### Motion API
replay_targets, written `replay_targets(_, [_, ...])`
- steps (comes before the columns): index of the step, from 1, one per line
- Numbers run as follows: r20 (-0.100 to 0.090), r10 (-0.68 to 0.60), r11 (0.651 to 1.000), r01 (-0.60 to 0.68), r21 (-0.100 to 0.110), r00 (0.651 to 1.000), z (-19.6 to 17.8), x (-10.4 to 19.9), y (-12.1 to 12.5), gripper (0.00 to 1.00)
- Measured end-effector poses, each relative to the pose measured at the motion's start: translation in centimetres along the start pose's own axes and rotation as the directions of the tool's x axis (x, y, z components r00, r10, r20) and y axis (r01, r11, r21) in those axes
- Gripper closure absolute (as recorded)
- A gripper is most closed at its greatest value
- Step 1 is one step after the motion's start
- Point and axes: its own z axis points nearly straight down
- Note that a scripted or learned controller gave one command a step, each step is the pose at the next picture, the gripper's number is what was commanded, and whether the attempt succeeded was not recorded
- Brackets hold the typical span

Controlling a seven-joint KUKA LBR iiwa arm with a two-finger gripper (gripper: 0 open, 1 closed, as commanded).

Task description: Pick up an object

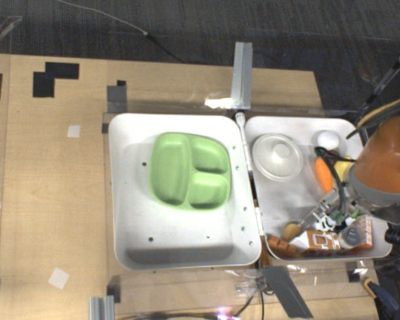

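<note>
My gripper (327,215) hangs low over the front right part of the right bin (280,195), below the arm's orange band (387,159). Just beneath and in front of it lies a flat orange and white box (318,241). A small tan round piece (291,231) sits to the gripper's left, and a brown sausage-like piece (280,247) lies by the bin's front wall. An orange carrot (324,173) and a yellow item (342,170) rest behind the gripper. The arm hides the bin's right side.
A white bowl (277,155) and a small white cup (328,139) stand at the back of the right bin. The left bin (130,199) holds a green divided plate (189,170). A metal post (242,75) rises behind the bins' shared wall.
</note>
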Motion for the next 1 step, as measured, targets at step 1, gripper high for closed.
replay_targets(1, [0.003, 0.019, 1.0, -0.019, -0.002, 1.0, -0.06, 3.94, 3.1, 0.0])
